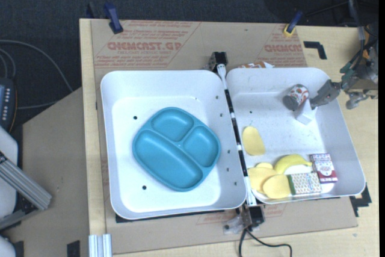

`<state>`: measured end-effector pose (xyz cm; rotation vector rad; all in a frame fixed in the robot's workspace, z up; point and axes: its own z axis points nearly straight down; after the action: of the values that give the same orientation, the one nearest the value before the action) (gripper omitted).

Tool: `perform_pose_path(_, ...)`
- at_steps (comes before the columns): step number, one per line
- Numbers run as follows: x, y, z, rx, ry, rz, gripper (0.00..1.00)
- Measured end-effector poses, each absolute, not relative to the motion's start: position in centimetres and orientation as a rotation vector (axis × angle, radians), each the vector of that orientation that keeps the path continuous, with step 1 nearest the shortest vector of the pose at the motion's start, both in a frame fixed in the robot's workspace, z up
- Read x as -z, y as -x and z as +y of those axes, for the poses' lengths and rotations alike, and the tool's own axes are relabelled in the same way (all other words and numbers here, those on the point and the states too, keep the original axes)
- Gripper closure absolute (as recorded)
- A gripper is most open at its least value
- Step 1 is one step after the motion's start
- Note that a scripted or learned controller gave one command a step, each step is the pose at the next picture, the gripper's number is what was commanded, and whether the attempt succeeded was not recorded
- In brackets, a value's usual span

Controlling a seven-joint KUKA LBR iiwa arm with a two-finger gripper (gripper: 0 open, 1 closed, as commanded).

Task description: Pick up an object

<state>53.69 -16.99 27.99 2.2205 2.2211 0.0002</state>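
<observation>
The right bin (337, 129) holds several small objects. A small round can (295, 95) with a red and white label lies near the bin's far side. My gripper (319, 97) reaches in from the right edge and sits just right of the can, close to or touching it. A pale yellow flat piece (253, 140) lies at the bin's left side. A banana (292, 161), yellow rounded pieces (269, 181), a printed box (304, 183) and a red and white carton (323, 167) crowd the near corner.
The left bin (120, 99) holds a blue divided plate (175, 147). Both bins rest on a cardboard-topped bench (180, 39) with clamps at the far edge. A black divider clip (219, 60) sits between the bins.
</observation>
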Motion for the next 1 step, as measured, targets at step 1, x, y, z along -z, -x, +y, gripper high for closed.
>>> perform_pose_path(1, -15.54, -47.89, -16.40, 0.001, -2.223, 2.221, 0.00)
